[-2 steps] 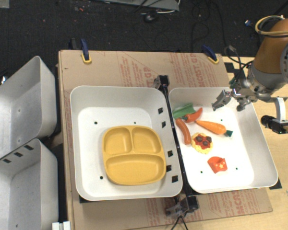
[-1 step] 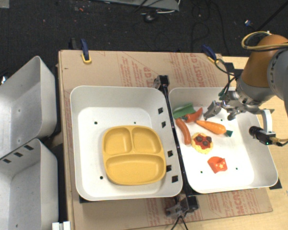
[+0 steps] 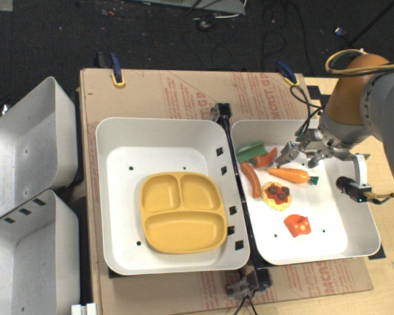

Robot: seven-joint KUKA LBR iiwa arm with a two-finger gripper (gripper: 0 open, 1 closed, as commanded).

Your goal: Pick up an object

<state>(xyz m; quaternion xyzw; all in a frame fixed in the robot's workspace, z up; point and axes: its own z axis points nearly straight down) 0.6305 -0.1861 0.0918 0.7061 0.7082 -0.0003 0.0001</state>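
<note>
1. Toy carrot (image 3: 289, 174): this orange piece lies flat in the right bin (image 3: 354, 241), in the upper middle of that bin, right of frame centre. It is judged the likely target, since it is the object nearest the tool.
2. Gripper (image 3: 301, 152): it sits just above the carrot's upper edge, at the end of the grey arm (image 3: 374, 110) entering from the right of the frame. Whether it is spread or closed cannot be told at this resolution, and no object is visibly held.
3. Neighbouring objects in the right bin:
   - a green piece (image 3: 251, 151) and a red pepper-like piece (image 3: 266, 158) just left of the gripper;
   - a sausage (image 3: 251, 178) below these, near the bin's left wall;
   - a small pizza-like disc (image 3: 277, 195) just below the carrot;
   - a red block (image 3: 297, 224) further down the frame.
4. Left bin (image 3: 118, 136): it holds a yellow divided plate (image 3: 182, 211), well apart from the arm.
5. Progress: every object rests on a bin floor, so nothing is lifted. The approach appears made; grasp and lift remain.
6. Risk, as a judgement: the close cluster could cause a missed or double grip.
</note>
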